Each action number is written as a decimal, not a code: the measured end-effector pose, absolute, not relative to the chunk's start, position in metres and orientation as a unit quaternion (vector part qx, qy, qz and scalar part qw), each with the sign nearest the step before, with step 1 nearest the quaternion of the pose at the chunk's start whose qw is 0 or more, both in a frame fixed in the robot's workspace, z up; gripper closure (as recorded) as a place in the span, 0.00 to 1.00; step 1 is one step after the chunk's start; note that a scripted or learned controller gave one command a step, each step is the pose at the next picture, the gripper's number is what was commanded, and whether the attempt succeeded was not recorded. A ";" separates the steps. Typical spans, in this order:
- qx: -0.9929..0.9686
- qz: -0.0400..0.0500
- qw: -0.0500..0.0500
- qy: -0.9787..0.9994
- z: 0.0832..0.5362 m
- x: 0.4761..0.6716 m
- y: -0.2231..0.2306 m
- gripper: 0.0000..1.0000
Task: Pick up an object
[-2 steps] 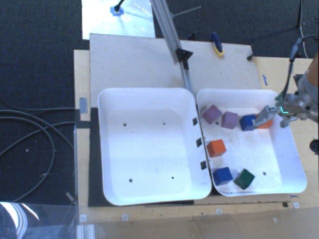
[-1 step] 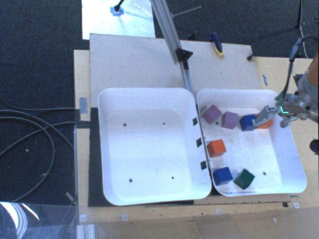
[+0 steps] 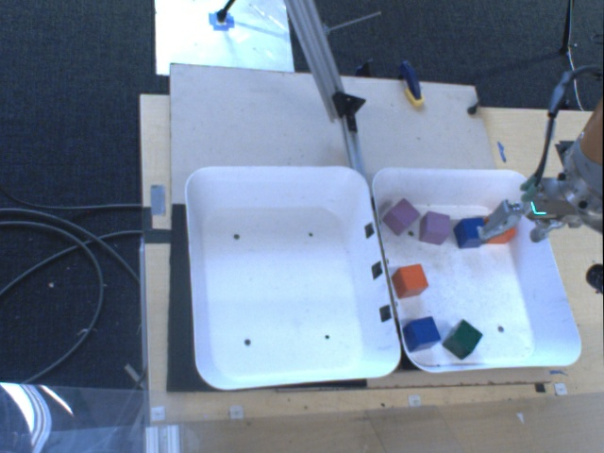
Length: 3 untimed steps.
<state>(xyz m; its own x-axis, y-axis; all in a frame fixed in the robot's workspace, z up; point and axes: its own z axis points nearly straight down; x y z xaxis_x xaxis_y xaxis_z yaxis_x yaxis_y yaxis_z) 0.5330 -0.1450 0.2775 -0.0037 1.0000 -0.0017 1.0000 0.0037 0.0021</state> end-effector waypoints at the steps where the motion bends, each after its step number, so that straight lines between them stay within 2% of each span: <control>1: 0.706 0.000 0.001 0.708 0.277 0.533 -0.145 0.00; 3: 0.706 0.000 0.001 0.708 0.277 0.533 -0.145 0.00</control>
